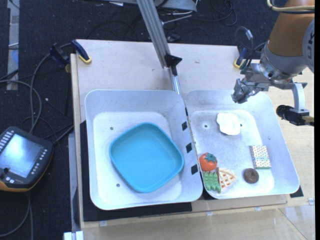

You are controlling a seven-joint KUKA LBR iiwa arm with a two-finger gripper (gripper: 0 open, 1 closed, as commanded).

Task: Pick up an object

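My gripper (241, 95) hangs over the far edge of the right bin (200, 104), above and to the right of a white egg-shaped piece (229, 124). Nothing shows between the fingers. Lower in that bin lie a red tomato (208, 161), a green pea pod (212, 180), a pizza slice (227, 178), a brown cookie (250, 175) and a patterned cracker block (260, 156).
The left bin (95, 109) holds a blue square plate (145, 156). A metal pole (156, 26) slants down to the divide between the bins. A pendant controller (20, 158) lies off the bench at the left.
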